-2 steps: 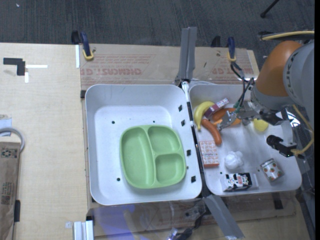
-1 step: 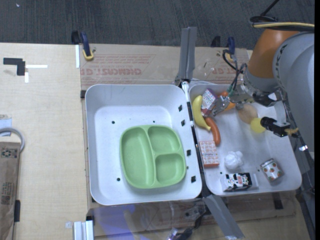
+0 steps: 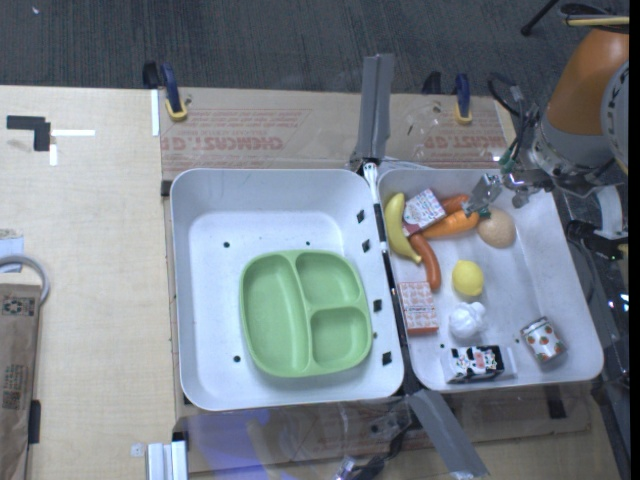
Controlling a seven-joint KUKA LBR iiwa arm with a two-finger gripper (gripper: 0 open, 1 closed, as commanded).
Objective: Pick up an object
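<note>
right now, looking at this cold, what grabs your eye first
The green divided plate stands out most, lying alone in the left bin. Next comes the heap of bright food in the right bin: a banana, a carrot and a lemon crowded near its upper left. The gripper hangs at that heap's upper edge, just above the carrot's tip.

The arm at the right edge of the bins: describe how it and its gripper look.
The arm has a rounded orange band, with a light grey housing below it toward the wrist. Dark cables run along its side. The gripper is small and metallic grey with slim fingers, and it sits on a darker metal wrist piece.
</note>
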